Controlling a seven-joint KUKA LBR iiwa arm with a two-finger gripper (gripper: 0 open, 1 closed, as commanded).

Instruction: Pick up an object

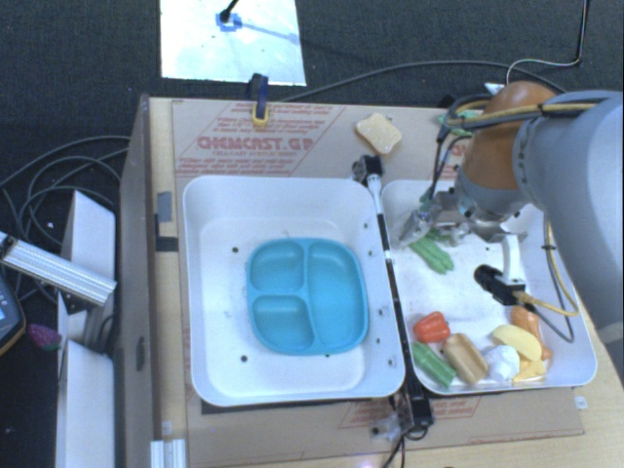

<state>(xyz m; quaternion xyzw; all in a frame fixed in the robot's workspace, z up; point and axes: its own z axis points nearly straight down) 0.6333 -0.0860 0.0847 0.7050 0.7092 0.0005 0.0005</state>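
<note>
Two shallow white bins sit side by side on the desk [292, 130], which is covered with printed cardboard.

Left bin [210, 261]: one item, a blue divided tray [307, 295] with three compartments, lying flat near the bin's middle.

Right bin [575, 359]: toy foods, counted as far as the view allows.
- One green pod-like piece [431, 253] at the upper left of the bin, lying apart from the rest.
- One red-orange pepper-like piece [431, 327] near the lower left.
- One second green piece [434, 364] just below it, by the front wall.
- One tan bread-roll-like piece [466, 357] beside that.
- One white piece [503, 362], one yellow banana-like piece [519, 339] and one orange piece [527, 321], all clustered and touching at the lower right. Exact count in this cluster is uncertain.

Outside the bins: one tan sponge-like block [378, 133] on the cardboard above the gap between the bins; one blue and yellow clamp [259, 100] at the desk's far edge.

The arm [575, 174] reaches in from the right, with the orange band above the wrist. The jaws [419, 224] hang over the upper left of the right bin, just above the lone green pod-like piece. I cannot tell how far open they are, and nothing is visible between them.
</note>
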